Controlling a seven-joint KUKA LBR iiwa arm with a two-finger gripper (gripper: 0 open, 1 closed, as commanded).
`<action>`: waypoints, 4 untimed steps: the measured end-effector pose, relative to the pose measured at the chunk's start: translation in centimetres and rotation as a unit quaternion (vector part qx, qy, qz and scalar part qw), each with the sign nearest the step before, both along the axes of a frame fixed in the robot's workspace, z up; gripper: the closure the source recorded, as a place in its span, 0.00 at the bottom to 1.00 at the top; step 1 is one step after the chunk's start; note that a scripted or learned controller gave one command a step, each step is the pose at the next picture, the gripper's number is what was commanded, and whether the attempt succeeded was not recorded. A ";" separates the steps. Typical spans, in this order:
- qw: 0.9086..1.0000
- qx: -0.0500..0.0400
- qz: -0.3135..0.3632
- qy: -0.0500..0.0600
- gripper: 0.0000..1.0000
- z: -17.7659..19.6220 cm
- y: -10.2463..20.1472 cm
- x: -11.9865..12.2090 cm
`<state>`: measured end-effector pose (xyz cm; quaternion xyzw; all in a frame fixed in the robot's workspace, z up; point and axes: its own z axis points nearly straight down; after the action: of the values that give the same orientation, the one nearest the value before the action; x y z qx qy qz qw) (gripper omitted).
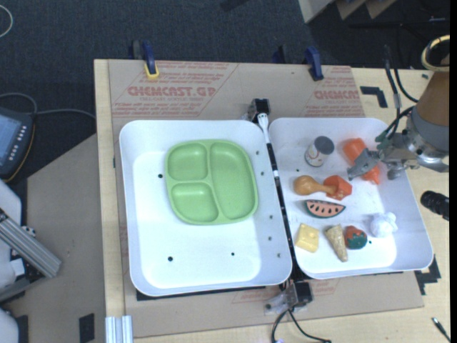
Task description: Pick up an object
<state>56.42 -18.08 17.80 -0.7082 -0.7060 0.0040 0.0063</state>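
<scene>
Nearest you, the cheese wedge (pixel 308 237) and cone (pixel 337 241) lie along the right bin's (pixel 407 259) front. The gripper (pixel 376 161) hangs over the orange piece (pixel 354 148) at the back; whether it grasps, you cannot tell. Expect light, stiff, slick plastic; pinch its flat sides.

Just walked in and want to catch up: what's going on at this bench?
A grey robot arm reaches in from the right, its gripper low over the right bin, near an orange toy. That bin also bears a small can, a watermelon slice and a cheese wedge. The left bin bears a green divided plate. Nothing visibly sits between the fingers yet.
</scene>
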 end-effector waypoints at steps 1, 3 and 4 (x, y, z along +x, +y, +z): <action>1.000 -0.002 0.002 -0.007 0.00 0.8 0.0 0.3; 1.000 0.000 0.001 -0.008 0.00 -8.9 1.0 0.7; 1.000 -0.002 0.002 -0.013 1.00 -7.3 0.9 1.0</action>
<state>57.42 -17.14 10.48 -0.7068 -0.7074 -0.0042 -0.0045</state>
